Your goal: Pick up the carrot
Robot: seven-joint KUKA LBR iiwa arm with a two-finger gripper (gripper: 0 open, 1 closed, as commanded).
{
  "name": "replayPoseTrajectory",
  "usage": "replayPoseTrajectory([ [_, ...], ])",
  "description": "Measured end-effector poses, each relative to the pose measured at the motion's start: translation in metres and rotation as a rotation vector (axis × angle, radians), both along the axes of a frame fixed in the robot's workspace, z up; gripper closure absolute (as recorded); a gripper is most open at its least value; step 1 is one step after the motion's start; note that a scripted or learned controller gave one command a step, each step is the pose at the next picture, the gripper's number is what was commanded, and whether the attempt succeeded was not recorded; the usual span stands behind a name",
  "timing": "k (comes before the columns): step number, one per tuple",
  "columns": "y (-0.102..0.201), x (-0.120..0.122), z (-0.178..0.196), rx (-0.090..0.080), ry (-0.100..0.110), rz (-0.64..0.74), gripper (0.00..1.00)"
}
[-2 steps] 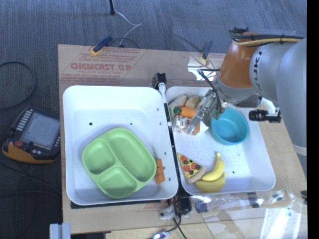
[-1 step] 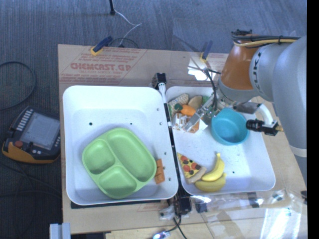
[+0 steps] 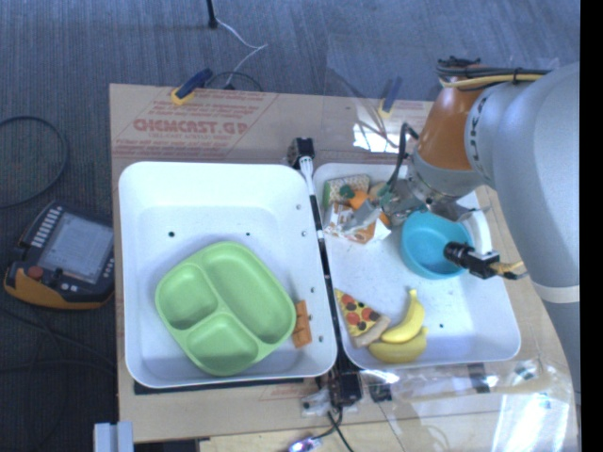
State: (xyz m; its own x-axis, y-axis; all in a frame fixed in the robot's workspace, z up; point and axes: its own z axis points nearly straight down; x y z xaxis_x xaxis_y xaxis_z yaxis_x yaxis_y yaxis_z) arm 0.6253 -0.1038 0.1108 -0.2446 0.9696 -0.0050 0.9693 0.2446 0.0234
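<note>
The carrot point(image 3: 351, 195), a small orange piece with a green top, lies in the back-left corner of the right bin point(image 3: 471, 347) among crumpled white and clear wrapping point(image 3: 350, 222). My gripper point(image 3: 384, 205) is low in that corner, just right of the carrot and left of the blue bowl point(image 3: 431, 245). Another orange bit shows right under the gripper at the wrapping's edge. The wrist hides the gripper's tips, so nothing can be seen held.
A green divided plate point(image 3: 224, 304) lies in the left bin point(image 3: 160, 191), with an orange block point(image 3: 301, 324) at its right edge. A pizza slice point(image 3: 358, 316) and a banana point(image 3: 403, 330) lie at the right bin's front. The arm's black fitting point(image 3: 471, 256) overhangs the bowl.
</note>
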Motion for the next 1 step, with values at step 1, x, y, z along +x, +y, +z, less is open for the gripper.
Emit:
replayPoseTrajectory([
  [1,-0.0036,0.0088,0.0199,-0.016,-0.036,-0.001,1.00],
])
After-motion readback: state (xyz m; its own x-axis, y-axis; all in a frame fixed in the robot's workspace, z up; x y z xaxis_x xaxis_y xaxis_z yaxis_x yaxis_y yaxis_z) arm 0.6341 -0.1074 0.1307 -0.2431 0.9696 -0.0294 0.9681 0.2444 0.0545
